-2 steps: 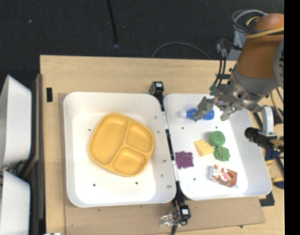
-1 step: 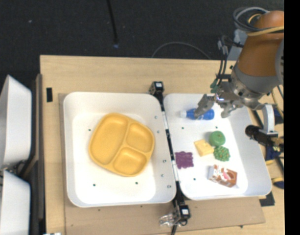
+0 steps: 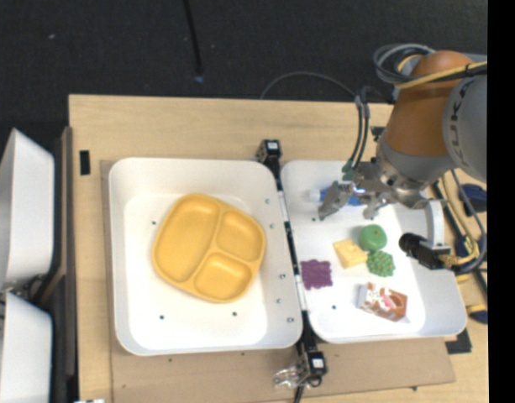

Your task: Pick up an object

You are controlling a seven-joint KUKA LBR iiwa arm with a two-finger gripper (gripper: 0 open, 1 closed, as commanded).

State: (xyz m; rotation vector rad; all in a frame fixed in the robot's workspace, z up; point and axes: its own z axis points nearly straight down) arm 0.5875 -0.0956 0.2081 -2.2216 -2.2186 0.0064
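Note:
My gripper [image 3: 351, 201] hangs over the far part of the right bin [image 3: 425, 321], open, its two grey fingers spread apart. A small blue thing [image 3: 335, 194] sits by the left finger; whether it touches the finger is unclear. Nearer the camera lie a green round piece [image 3: 373, 237], a green bumpy piece [image 3: 380, 264], a yellow block [image 3: 350, 253], a purple piece [image 3: 316, 274] and a red and white packet [image 3: 383, 301]. None of these is between the fingers.
The left bin [image 3: 135, 326] holds a yellow divided plate [image 3: 208, 246] at its middle. A ridge between the two bins runs past the purple piece. The arm's orange band and grey body cover the right bin's far right corner.

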